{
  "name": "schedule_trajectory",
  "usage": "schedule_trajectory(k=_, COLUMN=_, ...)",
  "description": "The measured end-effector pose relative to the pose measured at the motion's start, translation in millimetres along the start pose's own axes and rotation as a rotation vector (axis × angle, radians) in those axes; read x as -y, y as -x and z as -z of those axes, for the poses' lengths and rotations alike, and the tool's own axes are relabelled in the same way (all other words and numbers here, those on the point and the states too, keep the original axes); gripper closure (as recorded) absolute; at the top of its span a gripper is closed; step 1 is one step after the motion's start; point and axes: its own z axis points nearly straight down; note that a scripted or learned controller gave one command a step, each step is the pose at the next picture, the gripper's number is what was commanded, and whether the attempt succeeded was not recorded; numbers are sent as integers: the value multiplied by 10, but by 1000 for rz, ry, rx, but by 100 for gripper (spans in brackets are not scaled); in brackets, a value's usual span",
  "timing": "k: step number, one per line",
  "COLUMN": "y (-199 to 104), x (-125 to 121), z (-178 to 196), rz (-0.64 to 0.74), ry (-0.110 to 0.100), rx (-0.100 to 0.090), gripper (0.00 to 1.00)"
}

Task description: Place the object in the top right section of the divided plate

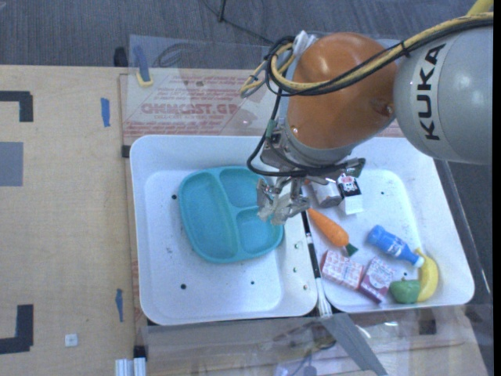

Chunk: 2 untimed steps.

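My gripper (275, 208) hovers over the right edge of the teal divided plate (219, 218) in the left bin (156, 288); I cannot tell its state. An orange toy carrot (329, 227) lies just beside it in the right bin (450, 233), near a blue bottle (391, 245).

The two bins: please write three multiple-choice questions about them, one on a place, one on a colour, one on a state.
1. Where does the plate lie?
A. left bin
B. right bin
C. on the wood

2. What colour is the bottle?
A. red
B. blue
C. white

3. How does the carrot rest?
A. standing upright
B. on the plate
C. flat in the right bin

Key:
1 A, the plate rests on the left bin's floor.
2 B, its body is blue.
3 C, it lies on its side beside the bins' shared edge, below the gripper.
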Motion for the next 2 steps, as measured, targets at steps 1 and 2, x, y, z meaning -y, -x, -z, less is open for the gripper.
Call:
schedule_trajectory(k=1, y=-1043, x=-458, z=-235, rz=9, ry=5, rx=-6, gripper=100)
schedule_trajectory(k=2, y=-209, x=-475, z=-40, rz=56, ry=3, rx=-2, gripper=100)
